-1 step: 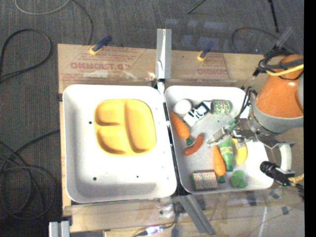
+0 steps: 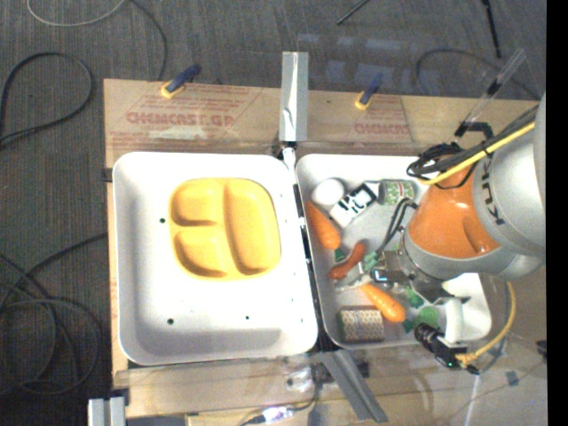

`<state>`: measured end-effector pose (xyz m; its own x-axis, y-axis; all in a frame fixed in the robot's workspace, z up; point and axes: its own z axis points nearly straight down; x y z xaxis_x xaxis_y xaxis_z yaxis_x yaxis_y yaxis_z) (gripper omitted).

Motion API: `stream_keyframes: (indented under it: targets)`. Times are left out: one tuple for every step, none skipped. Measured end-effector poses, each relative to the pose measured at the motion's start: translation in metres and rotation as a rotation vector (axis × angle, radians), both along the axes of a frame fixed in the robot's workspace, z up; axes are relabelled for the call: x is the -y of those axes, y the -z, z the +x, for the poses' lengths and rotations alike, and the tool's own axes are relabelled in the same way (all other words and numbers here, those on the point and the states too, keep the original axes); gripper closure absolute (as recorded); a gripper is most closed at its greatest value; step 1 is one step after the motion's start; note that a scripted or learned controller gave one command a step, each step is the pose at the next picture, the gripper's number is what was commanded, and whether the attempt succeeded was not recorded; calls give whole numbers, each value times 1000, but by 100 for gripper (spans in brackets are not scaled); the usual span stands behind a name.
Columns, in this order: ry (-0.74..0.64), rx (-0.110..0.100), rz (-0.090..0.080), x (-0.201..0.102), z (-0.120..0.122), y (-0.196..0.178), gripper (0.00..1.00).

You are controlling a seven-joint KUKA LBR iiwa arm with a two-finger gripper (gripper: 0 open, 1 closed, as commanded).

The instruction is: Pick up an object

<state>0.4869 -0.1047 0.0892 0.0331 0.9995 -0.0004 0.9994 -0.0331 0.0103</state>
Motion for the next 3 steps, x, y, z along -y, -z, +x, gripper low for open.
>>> stream_keyframes:
  targets:
    - [-368,0,-4,16,2,0,0]
    - [-367,3,-4,16,3,-10,100]
    - [-322,-12,-2,-52,66,-94,100]
